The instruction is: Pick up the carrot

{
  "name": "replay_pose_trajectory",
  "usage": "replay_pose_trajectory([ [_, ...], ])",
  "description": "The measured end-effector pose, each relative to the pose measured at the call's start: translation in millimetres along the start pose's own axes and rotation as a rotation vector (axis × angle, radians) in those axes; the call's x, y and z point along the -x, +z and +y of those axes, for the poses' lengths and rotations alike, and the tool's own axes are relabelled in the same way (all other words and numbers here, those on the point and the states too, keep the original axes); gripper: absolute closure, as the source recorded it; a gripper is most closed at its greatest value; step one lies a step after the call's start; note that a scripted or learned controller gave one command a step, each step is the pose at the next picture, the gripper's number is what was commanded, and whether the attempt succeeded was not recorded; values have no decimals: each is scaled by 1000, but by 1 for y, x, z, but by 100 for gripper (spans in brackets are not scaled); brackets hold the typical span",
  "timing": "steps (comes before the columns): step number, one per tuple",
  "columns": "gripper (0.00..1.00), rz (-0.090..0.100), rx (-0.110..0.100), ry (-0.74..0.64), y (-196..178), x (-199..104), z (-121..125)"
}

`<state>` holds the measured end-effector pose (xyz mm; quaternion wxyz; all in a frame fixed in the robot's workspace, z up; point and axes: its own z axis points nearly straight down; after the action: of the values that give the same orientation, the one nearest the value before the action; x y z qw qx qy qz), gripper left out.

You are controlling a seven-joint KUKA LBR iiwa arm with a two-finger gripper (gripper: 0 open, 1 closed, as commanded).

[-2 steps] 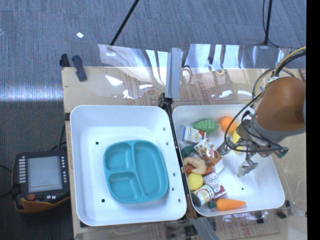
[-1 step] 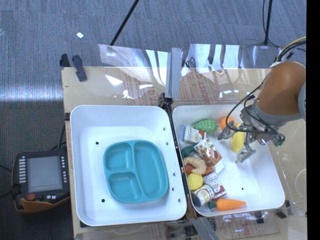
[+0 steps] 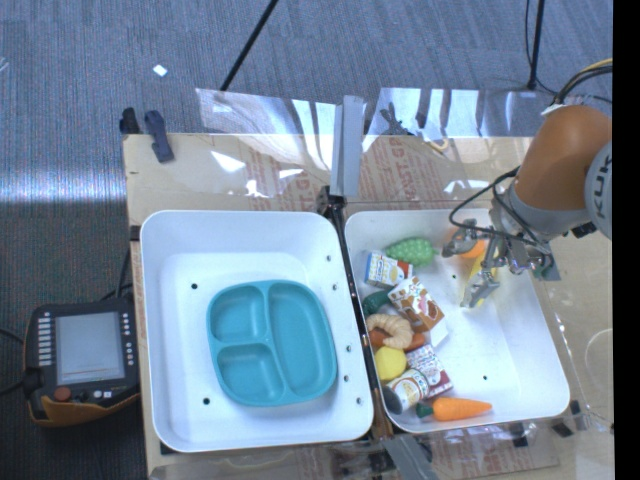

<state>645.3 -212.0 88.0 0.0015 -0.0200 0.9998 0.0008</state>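
Note:
The carrot (image 3: 456,408), orange with a green top, lies on its side at the front edge of the right bin (image 3: 520,363), pointing right. My gripper (image 3: 480,288) hangs over the upper middle of that same bin, well behind the carrot and apart from it. A small orange piece (image 3: 473,251) shows just behind the gripper; I cannot tell what it is. Nothing is visibly held.
Toys crowd the right bin's left side: a green item (image 3: 412,251), a small carton (image 3: 384,268), a snack box (image 3: 416,304), a yellow ball (image 3: 391,364) and a can (image 3: 406,394) next to the carrot. The left bin (image 3: 175,268) holds a teal divided plate (image 3: 270,343).

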Motion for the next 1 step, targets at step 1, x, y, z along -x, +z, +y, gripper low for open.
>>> replay_pose_trajectory([
  [1, 100, -5, 1, -2, -11, 2, 1],
])
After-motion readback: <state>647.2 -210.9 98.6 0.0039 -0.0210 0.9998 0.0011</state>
